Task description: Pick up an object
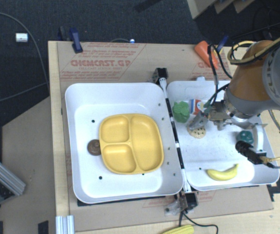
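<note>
The right bin [198, 165] holds a green lumpy object [181, 111], a small red, white and blue item [195, 105], a beige speckled piece [197, 130], a teal object [246, 136] and a yellow banana [222, 173]. My gripper [207, 117] hangs low over the bin's upper left part, right above the beige speckled piece and just right of the green object. The arm hides part of the red, white and blue item. Nothing is visibly held.
The left bin [81, 106] carries a yellow three-compartment plate [130, 143] with a brown round disc [94, 147] at its left edge. The grey and orange arm [256, 82] covers the right bin's upper right corner. An orange item [204, 52] lies on the bench behind.
</note>
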Controlling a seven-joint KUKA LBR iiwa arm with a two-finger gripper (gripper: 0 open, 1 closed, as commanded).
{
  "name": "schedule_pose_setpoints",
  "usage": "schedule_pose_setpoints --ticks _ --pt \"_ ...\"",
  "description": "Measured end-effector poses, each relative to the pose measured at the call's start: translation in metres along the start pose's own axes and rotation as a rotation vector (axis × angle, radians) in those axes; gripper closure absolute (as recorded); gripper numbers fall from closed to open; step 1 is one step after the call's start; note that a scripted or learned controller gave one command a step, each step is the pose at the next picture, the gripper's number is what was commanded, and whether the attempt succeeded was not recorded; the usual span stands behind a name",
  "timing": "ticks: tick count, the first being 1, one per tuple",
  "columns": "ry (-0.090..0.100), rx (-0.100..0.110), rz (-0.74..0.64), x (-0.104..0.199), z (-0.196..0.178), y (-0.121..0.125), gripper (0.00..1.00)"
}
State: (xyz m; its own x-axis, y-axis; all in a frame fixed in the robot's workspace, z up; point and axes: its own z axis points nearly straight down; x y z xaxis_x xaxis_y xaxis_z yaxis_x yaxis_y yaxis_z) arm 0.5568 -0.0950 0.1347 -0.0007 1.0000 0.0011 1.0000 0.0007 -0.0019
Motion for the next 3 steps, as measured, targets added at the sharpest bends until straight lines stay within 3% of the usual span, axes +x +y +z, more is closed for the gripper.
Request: schedule_pose_setpoints --ticks 1,2,3 --pt "-0.002 -0.003 0.000 -0.025 0.050 0.063 0.00" --pt "-0.003 -0.004 -0.001 -0.014 0.049 0.110 0.00" --pt "-0.005 -0.007 -0.001 -0.014 0.039 0.111 1.00"
